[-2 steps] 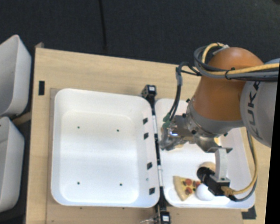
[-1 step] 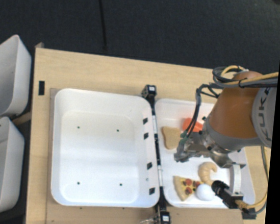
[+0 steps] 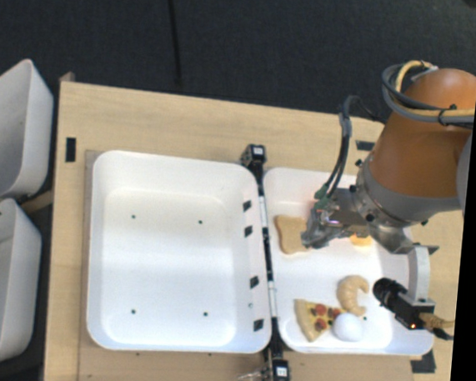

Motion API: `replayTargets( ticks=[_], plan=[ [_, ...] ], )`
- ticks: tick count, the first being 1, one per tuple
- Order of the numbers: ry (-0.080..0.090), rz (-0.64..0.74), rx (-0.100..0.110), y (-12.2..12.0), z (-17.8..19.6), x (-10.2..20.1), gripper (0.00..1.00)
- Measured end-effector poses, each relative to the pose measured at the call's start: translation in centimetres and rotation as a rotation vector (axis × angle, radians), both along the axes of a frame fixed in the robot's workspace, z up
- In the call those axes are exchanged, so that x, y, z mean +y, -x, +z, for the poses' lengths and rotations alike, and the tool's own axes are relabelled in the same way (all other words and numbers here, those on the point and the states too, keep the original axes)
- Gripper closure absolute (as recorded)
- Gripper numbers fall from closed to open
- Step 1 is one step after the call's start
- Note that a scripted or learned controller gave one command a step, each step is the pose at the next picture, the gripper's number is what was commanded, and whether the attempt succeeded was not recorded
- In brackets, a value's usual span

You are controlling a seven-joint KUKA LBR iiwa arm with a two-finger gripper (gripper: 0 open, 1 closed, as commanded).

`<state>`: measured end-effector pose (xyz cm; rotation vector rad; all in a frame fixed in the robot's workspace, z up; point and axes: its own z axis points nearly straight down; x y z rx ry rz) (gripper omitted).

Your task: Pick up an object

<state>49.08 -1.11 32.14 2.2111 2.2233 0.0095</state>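
Worktop [image 3: 68,211] of pale wood is carrying two shallow white bins side by side, and the divider [image 3: 262,246] where their rims are meeting is serving as the landmark here. Left of the divider, the left bin [image 3: 99,239] is lying with its white floor showing. Right of the divider, the right bin [image 3: 301,187] is holding four loose things: one tan toast-shaped piece [image 3: 289,235] just beside the divider, one pizza slice [image 3: 313,318] farther toward the near rim, one white ball [image 3: 348,327] touching the slice on the side away from the divider, and one croissant [image 3: 354,292] just above the ball. The arm [image 3: 423,140], grey with an orange band, is reaching over the far part of the right bin and hiding some of its floor. The jaws [image 3: 319,231] are hanging at the toast-shaped piece's edge away from the divider; whether they are released or clenched cannot be told, since dark cabling and shadow are crowding them. A small orange bit [image 3: 361,238] is peeking out under the wrist.
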Motion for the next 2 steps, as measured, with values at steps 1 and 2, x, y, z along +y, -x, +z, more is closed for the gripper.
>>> replayTargets(
  ticks=[1, 2],
  plan=[
    [0.003, -0.014, 0.014, 0.3, -8.8, -8.7, 1.00],
    [0.003, -0.011, 0.009, 0.2, -11.6, -17.0, 1.00]
  ],
)
